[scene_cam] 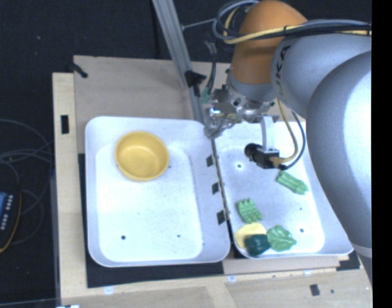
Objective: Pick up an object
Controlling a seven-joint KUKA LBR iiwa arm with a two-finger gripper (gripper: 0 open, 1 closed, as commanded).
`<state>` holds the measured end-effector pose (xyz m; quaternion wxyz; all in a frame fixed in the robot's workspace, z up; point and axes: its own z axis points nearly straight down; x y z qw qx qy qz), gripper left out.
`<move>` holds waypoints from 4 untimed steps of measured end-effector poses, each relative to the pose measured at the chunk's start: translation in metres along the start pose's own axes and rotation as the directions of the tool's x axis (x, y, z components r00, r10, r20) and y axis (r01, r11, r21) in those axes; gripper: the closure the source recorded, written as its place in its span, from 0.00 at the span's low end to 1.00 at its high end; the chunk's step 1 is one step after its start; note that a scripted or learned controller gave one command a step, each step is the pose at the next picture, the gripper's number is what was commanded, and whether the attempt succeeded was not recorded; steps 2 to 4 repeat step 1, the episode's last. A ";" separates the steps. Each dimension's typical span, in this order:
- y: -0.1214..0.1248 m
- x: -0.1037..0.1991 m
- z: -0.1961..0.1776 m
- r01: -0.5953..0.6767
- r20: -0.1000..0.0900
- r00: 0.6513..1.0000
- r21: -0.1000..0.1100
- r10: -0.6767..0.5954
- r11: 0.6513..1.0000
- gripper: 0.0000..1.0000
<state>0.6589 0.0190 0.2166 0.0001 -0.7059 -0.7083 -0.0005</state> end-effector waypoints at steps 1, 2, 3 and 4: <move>-0.001 0.048 -0.004 0.000 0.000 1.000 0.000 0.000 1.000 1.00; -0.001 0.048 -0.004 0.000 0.000 1.000 0.000 0.000 1.000 1.00; -0.001 0.048 -0.004 0.000 0.000 1.000 0.000 0.000 1.000 1.00; -0.001 0.048 -0.004 0.000 0.000 1.000 0.000 0.000 1.000 1.00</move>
